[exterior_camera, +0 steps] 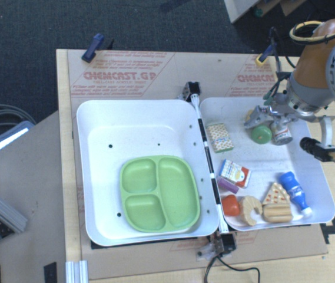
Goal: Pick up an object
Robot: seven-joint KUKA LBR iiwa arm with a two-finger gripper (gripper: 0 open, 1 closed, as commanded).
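Note:
My gripper hangs low over the far part of the right bin, below the grey wrist and orange band. Directly under it lies a round green object, and a small can-like item with a pale label rests against that on the right. The gripper sits so close above these two that contact cannot be judged. Further left in the same bin lies a small checkered box.
Nearer the front of the right bin are a red-and-white carton, a red round piece, a tan disc, a pizza-like wedge and a blue bottle. The left bin holds a green divided plate.

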